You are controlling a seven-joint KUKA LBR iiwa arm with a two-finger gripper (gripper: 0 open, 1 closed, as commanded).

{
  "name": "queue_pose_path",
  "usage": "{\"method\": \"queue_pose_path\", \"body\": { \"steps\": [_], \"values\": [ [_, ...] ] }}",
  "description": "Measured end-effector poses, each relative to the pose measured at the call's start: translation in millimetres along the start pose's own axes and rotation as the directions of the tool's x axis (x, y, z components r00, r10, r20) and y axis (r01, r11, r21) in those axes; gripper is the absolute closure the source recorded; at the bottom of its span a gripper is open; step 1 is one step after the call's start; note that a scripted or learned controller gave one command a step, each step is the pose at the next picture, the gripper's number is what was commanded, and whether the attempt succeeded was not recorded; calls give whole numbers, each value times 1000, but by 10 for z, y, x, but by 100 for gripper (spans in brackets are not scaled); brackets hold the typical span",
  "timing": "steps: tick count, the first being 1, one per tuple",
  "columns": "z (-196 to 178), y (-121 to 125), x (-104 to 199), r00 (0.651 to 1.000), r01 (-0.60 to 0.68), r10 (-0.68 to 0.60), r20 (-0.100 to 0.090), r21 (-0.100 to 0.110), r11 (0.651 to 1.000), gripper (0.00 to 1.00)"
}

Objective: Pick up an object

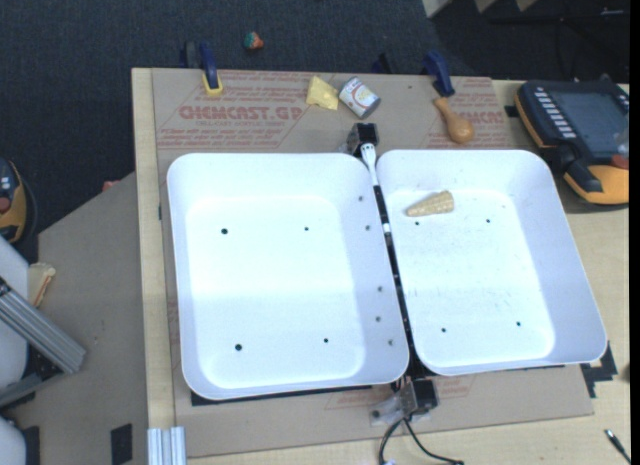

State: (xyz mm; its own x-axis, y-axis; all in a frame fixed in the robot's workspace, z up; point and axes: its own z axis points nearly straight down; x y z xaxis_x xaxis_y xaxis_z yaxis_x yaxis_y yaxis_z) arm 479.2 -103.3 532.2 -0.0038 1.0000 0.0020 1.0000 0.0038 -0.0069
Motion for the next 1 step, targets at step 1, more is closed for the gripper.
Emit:
{"method": "queue_pose_path", "body": {
  "steps": [1],
  "values": [
    [-144,6,-22,1000,-4,4,3,-12,1000,100]
  ]
}}
